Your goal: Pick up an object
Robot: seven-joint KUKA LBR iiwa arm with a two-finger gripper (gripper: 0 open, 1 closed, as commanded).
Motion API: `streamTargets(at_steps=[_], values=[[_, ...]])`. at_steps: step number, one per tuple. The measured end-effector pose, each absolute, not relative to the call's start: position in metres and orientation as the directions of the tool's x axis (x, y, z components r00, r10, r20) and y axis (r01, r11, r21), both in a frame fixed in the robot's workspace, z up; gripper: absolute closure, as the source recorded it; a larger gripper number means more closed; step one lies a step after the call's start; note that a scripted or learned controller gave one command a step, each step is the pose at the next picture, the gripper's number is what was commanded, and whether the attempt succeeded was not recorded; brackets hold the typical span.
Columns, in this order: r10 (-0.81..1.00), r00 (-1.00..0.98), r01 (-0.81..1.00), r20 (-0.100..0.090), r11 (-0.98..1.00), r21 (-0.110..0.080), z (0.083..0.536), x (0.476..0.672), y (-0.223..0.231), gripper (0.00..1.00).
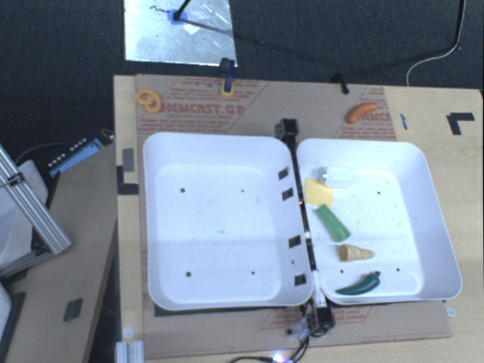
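Step in hand: I judged that I was at the very start, with nothing lifted and every object lying loose in the right bin (423, 203)
My hand: I could not tell how it stood or whether it had anything in it, so I counted nothing as held
Objects to choose from: all sat along the right bin's left side, close to the divide between the bins; a clear plastic piece (336, 176) at the top, a yellow block (318, 193) just below and touching or nearly touching it, a green stick (332, 222) slanting down from the block, a small tan cone (355, 252) on its side, and a dark green pepper (361, 283) nearest the front wall
Next move, as I judged it: come in from the right and drop over one piece; the cone and the pepper lay apart from their neighbours and looked the easier picks, while the block, stick and clear piece crowded each other near the wall
Left bin (219, 225): white floor with a few small dark marks
Counter (423, 112): brown board under both bins, with an orange ring (148, 100) and an orange sausage shape (361, 112) lying outside them
Room: dark carpet behind, a shiny sheet (179, 21) on the floor, a metal frame (30, 210) at the left
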State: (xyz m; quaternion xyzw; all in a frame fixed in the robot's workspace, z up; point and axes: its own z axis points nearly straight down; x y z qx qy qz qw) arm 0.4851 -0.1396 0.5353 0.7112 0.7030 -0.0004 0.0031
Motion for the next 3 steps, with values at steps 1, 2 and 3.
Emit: streamTargets(at_steps=[1,2,3], values=[[1.0,-0.01,1.0,0.001,0.01,0.0,0.499,0.487,-0.074,1.0],[1.0,-0.011,1.0,0.002,0.011,0.006,0.537,0.489,-0.006,1.0],[1.0,-0.009,1.0,0.002,0.009,0.002,0.535,0.486,0.038,1.0]])
